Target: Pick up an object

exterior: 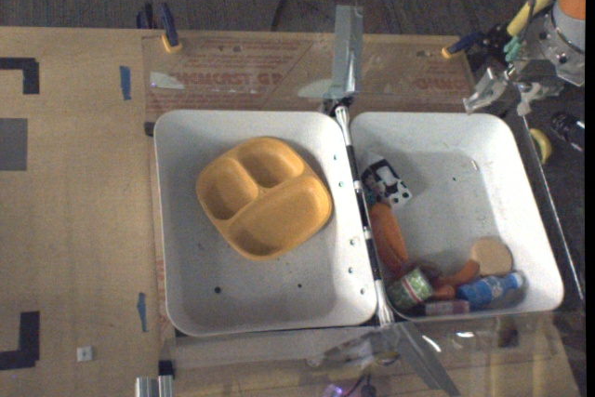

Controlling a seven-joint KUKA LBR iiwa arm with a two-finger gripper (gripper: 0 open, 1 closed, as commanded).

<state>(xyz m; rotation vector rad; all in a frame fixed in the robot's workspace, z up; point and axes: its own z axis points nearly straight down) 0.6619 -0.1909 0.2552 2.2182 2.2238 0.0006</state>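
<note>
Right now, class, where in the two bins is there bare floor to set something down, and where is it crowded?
Left bin: bare below the yellow divided plate. Right bin: bare across its upper right floor. Crowded along its near edge, where the carrot, can and blue bottle bunch together.

At the upper right of the frame the arm (569, 9) is cut off by the picture's edge, and the gripper (491, 91) below it is a pale blur. In the right bin's (465, 144) lower corner a green-lidded can (412, 288) and a blue bottle (490, 290) overlap, perhaps with more beneath; their labels are too small to read.
</note>
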